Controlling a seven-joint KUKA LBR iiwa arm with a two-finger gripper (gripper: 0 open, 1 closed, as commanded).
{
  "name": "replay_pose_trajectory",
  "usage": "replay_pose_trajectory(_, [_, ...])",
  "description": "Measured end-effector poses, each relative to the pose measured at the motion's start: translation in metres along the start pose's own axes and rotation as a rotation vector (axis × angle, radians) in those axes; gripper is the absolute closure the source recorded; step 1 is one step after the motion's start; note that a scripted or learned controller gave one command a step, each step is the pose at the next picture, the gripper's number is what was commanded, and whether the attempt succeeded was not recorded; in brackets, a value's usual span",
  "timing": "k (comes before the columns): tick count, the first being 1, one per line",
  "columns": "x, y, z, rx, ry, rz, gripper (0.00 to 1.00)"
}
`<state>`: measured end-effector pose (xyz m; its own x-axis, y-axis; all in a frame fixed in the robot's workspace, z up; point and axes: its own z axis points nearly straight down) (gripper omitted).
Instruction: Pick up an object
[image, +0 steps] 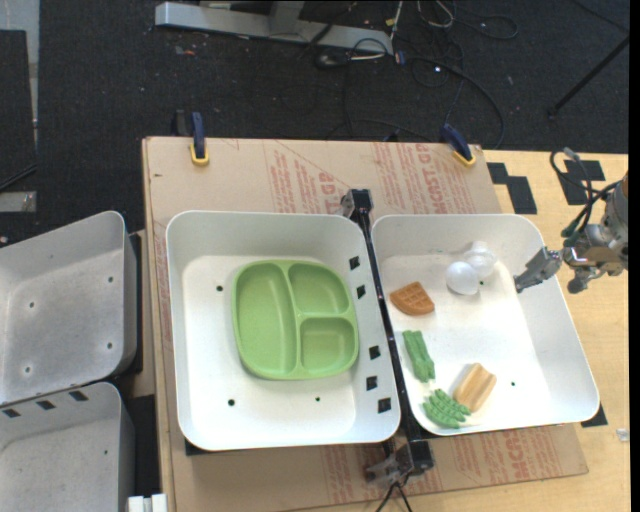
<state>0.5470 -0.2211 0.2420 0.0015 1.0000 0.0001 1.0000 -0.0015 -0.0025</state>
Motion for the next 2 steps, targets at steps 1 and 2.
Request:
replay_pose_trajectory(1, [0.001, 0.003, 0.064, 0.002, 0.001, -0.001, 0.0])
replay_pose_trajectory(2, [0.002, 0.007, 0.124, -0.003, 0.0, -0.001, 0.0])
